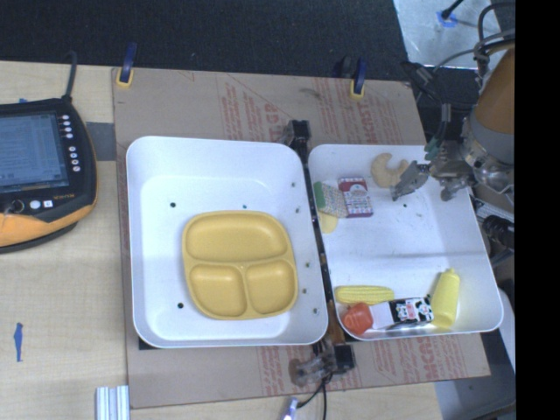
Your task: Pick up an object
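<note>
Hovering gripper (pixel 426 182), fingers spread, above right bin (pixel 411 234)

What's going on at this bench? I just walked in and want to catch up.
A robot arm reaches in from the right, its end effector open above the right bin, beside a pale cashew-shaped piece. It holds nothing. A small red-and-white carton, a toy corn cob and a yellow bottle lie in that bin. The left bin holds a yellow divided plate.
</note>
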Available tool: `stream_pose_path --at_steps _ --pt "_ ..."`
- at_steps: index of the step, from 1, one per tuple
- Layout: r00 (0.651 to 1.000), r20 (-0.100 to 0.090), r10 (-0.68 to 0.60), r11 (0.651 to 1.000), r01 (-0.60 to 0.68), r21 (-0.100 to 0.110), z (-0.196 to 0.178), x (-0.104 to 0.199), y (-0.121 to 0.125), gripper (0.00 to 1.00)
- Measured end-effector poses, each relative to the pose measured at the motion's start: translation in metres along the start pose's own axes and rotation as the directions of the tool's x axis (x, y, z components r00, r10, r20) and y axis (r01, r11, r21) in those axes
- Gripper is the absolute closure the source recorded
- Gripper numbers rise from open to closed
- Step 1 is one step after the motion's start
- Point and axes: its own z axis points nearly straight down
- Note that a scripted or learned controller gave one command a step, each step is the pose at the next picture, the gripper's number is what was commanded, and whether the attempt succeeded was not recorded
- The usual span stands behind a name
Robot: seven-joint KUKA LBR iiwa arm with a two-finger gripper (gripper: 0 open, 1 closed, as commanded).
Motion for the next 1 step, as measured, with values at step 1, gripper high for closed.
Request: stream_pose_path --at_steps 1 --pt "1.000 0.001 -0.001 1.000 0.001 0.003 0.1270 0.0380 0.0375 0.00"
